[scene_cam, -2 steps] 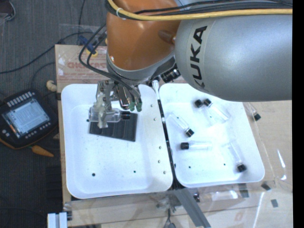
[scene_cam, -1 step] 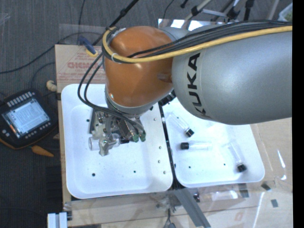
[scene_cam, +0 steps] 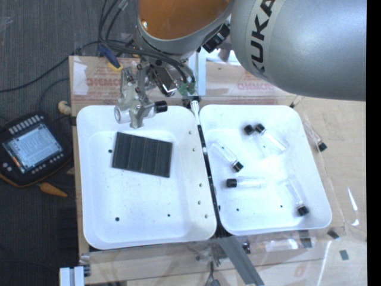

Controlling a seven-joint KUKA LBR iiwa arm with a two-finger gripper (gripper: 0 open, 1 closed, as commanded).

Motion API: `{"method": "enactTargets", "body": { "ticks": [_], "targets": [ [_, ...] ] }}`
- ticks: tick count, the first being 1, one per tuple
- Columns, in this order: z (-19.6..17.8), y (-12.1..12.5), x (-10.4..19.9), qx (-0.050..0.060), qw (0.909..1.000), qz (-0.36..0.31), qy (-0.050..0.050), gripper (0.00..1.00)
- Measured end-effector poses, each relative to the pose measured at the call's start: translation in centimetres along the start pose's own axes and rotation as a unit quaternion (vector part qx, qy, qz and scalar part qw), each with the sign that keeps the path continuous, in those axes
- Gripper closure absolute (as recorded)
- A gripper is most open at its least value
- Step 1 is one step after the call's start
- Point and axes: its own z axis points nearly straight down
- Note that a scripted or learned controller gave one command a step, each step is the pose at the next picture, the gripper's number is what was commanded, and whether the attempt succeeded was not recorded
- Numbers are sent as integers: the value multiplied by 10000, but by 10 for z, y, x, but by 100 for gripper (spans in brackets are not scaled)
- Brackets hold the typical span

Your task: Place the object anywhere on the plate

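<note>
Teach pendant point(scene_cam: 33, 149) left of the bench — screen lit; cables point(scene_cam: 113, 16) behind.

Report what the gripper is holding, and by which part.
Cannot be told: the gripper hangs above the left bin near the dark plate, its fingertips unclear.

"KUKA" stands in black letters on the grey arm point(scene_cam: 297, 34).

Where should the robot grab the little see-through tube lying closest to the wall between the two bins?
Probably from straight above, across the clear middle of the tube. It lies flat and slanted, black cap at its lower end, so fingers should close across its narrow width, away from the divider.
</note>
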Motion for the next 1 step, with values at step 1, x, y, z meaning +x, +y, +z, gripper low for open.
{"method": "enactTargets", "body": {
  "ticks": [1],
  "targets": [
    [-25, 23, 52, -4, 9959, -900, 7, 100]
  ]
}}
